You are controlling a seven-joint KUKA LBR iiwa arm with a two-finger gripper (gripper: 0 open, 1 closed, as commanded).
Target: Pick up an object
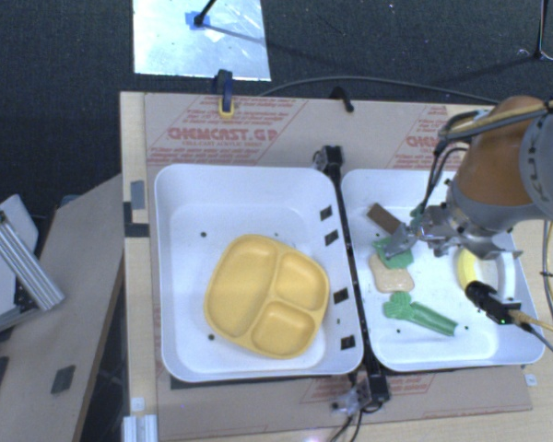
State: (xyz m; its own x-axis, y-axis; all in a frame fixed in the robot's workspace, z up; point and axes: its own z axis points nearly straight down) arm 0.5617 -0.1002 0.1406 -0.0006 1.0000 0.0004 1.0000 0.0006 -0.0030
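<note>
Grey metal fingers of the gripper (pixel 398 243) are seen low in the right-hand shallow white bin (pixel 442 353), tips resting at a small flat green piece (pixel 394 252) by the bin's left half. Whether the tips are apart or closed cannot be told at this scale, and nothing is seen clearly clamped between them. A pale tan flat piece (pixel 389 277) lies touching the green one on its near side, directly below the tips. A brown rectangular block (pixel 382 217) lies just up and left of the tips, long axis slanting toward the divider. A green elongated toy with a lobed head (pixel 419 315) lies nearer the front wall, long axis running left to right with a slight downward slant. A yellow curved banana-like piece (pixel 466 269) sits right of the tips, partly under the wrist. Room is judged tight toward the divider wall, more open toward the front. The left-hand bin holds a yellow compartmented plastic tray (pixel 267 295), well apart.
</note>
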